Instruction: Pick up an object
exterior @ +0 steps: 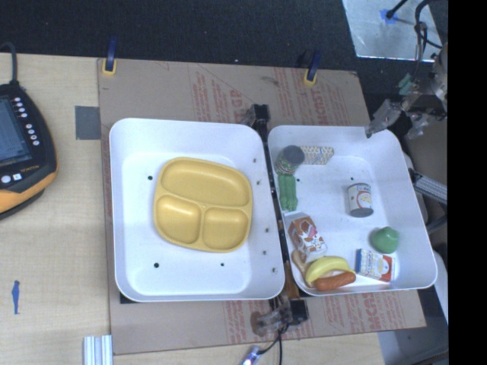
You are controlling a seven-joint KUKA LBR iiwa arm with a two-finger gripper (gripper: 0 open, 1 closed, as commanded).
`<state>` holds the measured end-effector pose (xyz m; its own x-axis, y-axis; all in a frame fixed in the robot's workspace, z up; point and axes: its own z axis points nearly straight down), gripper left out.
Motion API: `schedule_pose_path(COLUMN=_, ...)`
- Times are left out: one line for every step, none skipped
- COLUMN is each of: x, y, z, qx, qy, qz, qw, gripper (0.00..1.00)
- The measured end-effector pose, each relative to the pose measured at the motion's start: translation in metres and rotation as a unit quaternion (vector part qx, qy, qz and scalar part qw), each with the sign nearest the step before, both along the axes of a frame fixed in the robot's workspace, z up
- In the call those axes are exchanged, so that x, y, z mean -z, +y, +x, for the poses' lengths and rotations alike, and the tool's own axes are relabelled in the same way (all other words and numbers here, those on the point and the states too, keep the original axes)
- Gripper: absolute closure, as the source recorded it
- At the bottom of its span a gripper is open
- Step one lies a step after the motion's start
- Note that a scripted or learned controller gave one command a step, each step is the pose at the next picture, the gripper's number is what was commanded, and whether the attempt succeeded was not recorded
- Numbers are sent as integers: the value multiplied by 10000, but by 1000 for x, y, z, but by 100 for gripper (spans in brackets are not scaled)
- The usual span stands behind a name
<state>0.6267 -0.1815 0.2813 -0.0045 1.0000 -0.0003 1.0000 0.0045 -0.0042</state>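
The right white bin (403,166) holds several small items: a grey round lid (289,158), a green oblong piece (288,192), a patterned packet (318,155), a small tin can (359,200), a green round fruit (385,239), a red-and-white carton (375,265), a yellow banana (329,265), an orange sausage-like piece (335,281) and a brown snack box (307,236). My gripper (396,124) hangs over the bin's far right corner, open, with nothing between its fingers. It is well clear of every item.
The left white bin (133,265) holds a yellow divided plate (203,204). A teach pendant (19,154) lies on the bench at far left. Two clamps (109,65) (310,74) pin the cardboard sheet at the back.
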Motion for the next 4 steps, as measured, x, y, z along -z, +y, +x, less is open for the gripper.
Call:
schedule_pose_path(x=140, y=-30, z=6, qx=0, qy=12, qz=1, qw=10000, gripper=0)
schedule_pose_path(x=190, y=-9, z=-44, qx=5, qy=6, qz=0, qw=10000, gripper=0)
schedule_pose_path(x=179, y=-10, z=-43, qx=-4, qy=14, qz=-8, qw=10000, gripper=100)
schedule_pose_path(x=189, y=67, z=-31, qx=-15, qy=6, qz=2, qw=10000, gripper=100)
